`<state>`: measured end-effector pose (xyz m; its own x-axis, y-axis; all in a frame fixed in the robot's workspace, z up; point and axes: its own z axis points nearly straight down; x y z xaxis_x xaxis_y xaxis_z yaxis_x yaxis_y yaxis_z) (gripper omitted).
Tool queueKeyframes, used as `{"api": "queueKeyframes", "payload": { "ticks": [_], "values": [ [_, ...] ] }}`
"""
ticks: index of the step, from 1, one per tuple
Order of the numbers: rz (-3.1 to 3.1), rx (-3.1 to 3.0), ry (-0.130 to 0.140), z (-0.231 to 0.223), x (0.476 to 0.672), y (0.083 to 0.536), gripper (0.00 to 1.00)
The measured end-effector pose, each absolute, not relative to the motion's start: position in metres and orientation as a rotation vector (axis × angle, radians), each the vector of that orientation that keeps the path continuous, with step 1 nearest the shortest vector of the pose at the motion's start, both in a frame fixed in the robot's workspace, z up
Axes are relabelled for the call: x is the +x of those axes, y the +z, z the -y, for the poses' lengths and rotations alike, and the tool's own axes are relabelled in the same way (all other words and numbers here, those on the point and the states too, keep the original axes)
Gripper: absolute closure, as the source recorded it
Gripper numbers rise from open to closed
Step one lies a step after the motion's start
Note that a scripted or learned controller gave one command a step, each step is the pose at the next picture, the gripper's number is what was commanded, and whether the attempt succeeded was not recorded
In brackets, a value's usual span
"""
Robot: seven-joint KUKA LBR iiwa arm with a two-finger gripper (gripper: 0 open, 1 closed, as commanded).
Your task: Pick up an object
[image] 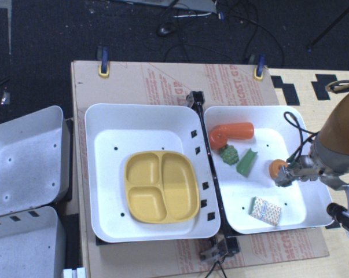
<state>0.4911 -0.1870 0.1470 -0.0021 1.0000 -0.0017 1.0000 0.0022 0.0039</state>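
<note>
Patterned packet at right bin's front, orange ball touching the jaws, grip state unclear

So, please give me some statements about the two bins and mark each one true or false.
1. The yellow tray lies in the left bin. True.
2. The red bottle lies in the left bin. False: it lies in the right bin, near the far wall.
3. The gripper is over the right bin, beside an orange ball. True.
4. The patterned packet rests on the yellow tray. False: it lies on the right bin's floor, near the front.
5. Two green pieces lie just below the red bottle. True.
</note>
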Motion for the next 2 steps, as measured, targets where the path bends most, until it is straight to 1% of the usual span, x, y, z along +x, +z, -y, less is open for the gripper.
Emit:
{"api": "queueKeyframes", "payload": {
  "ticks": [1, 2],
  "values": [
    [-2.219, 2.214, 0.004, 0.1953, 0.4903, 0.2068, 1.0],
    [-2.222, 2.217, 0.001, 0.1954, 0.4911, 0.2155, 1.0]
  ]
}}
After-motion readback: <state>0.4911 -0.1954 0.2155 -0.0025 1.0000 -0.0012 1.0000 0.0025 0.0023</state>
